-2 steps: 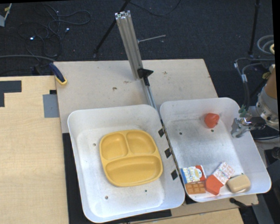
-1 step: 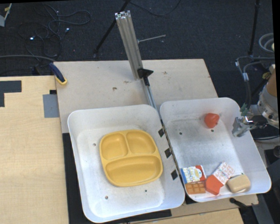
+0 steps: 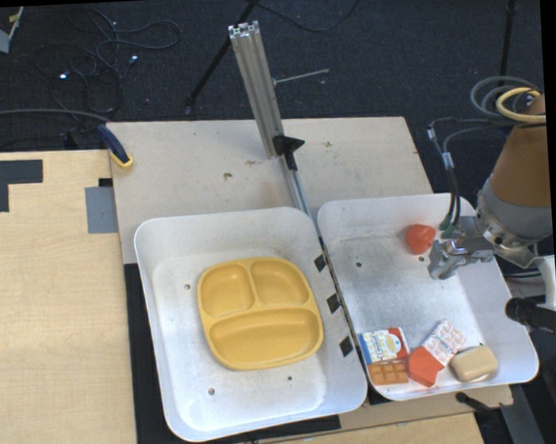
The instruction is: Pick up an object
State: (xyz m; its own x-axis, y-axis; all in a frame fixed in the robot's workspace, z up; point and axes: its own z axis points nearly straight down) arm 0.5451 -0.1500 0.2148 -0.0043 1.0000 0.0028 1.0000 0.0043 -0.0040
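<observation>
End effector sits low over the right bin, right next to a little red-orange ball near that bin's upper middle; honestly can't tell how it's set from this angle. Going by size from there: the light wooden counter carries both bins. Left bin has a yellow divided plate in the middle. Down at the near edge of the right bin there's a small printed carton, a waffle piece, a tan bread-looking block, a wrapped packet and a red chunk, all bunched together.
</observation>
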